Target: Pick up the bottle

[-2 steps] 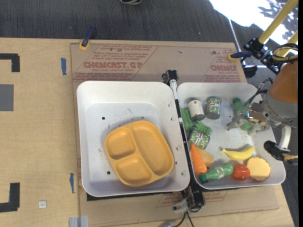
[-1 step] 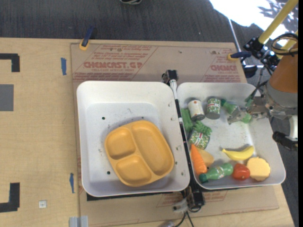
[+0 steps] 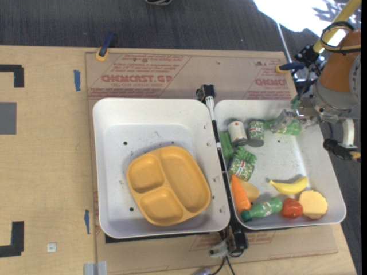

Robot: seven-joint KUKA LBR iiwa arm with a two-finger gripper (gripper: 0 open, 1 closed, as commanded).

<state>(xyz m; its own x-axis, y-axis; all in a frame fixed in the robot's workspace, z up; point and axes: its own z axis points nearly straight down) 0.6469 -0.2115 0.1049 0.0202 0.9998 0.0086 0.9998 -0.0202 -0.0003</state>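
Gripper (image 3: pixel 288 121) blurs over the right bin's (image 3: pixel 321 153) far edge, grip unreadable; bottle (image 3: pixel 262 208) lies apart.

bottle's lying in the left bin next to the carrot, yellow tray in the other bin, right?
Not quite: the bins are swapped. The camera view shows the green bottle lying in the right bin next to the carrot, and the yellow tray in the left bin.

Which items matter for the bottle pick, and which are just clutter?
Job: bottle, gripper, right bin.
Clutter: banana, carrot, tomato, cans, yellow tray, left bin.
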